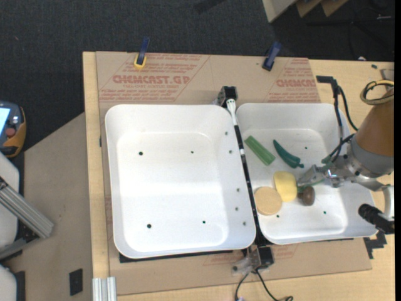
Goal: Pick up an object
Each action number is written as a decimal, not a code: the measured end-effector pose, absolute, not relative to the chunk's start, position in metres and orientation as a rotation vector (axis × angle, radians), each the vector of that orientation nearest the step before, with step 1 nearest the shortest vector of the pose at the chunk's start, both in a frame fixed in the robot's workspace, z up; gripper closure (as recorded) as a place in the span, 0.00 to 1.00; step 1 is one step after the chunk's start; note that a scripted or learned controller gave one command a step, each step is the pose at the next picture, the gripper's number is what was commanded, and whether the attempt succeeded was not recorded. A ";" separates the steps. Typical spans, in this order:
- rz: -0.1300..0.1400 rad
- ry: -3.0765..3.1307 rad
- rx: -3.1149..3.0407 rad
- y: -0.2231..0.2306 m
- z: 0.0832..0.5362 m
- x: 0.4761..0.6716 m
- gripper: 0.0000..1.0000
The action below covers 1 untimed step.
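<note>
The grey two-finger gripper [311, 182] hangs low in the right white shallow bin [326, 231]; whether it grips anything cannot be told. A small brown rounded object [306, 196] lies just at its six o'clock, with a yellow rounded block [285, 185] at its nine o'clock.

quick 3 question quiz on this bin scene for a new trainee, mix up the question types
1. True or false: the light green block lies in the left bin.
2. Which object is nearest the gripper? A) dark brown lump B) teal curved piece C) tan disc
3. Fill in: the yellow object touches the tan ____.

Key: 1 false, it lies in the right bin. 2 A. 3 disc.
</note>
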<state>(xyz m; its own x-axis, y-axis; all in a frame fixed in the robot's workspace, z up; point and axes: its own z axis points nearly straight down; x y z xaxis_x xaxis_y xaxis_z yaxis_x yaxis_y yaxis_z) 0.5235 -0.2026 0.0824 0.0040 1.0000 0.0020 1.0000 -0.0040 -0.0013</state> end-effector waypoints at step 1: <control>-0.010 -2.237 -2.229 -0.210 0.192 0.587 0.00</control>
<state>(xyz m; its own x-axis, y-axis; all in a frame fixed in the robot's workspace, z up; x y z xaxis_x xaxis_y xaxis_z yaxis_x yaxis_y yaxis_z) 0.5868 -0.2101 0.1922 -0.0036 1.0000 -0.0067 0.9999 0.0037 0.0159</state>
